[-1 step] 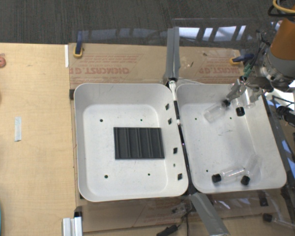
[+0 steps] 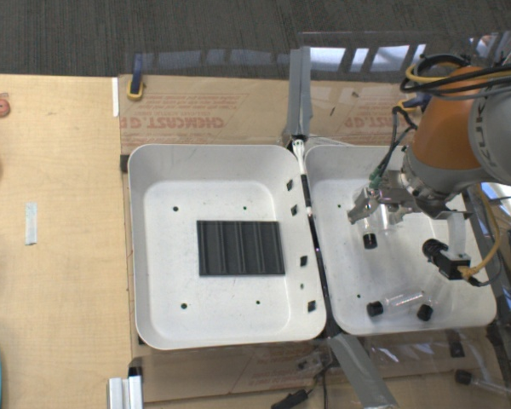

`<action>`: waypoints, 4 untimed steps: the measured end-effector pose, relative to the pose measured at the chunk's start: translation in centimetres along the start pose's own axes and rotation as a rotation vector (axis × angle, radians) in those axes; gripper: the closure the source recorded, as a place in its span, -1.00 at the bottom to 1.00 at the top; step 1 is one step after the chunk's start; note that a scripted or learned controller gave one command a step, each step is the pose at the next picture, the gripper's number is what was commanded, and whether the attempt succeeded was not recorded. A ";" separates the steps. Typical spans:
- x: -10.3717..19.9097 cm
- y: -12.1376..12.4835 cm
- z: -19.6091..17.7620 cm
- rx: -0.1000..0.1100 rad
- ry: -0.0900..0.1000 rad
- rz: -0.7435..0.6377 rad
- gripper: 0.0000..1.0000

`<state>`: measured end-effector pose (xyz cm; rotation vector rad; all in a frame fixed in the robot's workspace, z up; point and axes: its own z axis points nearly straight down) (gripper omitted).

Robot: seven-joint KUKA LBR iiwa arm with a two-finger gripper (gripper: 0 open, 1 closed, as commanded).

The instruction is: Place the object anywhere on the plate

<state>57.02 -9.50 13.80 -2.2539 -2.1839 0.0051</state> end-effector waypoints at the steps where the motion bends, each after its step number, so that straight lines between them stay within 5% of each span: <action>1: 8.1 -2.7 -5.2 -0.002 -0.001 -0.029 1.00; 2: 13.7 -3.2 -5.2 -0.001 -0.001 -0.050 1.00; 3: 20.5 -7.0 -3.2 0.001 -0.002 -0.001 1.00; 4: 31.2 -3.8 -15.1 -0.002 -0.004 -0.375 1.00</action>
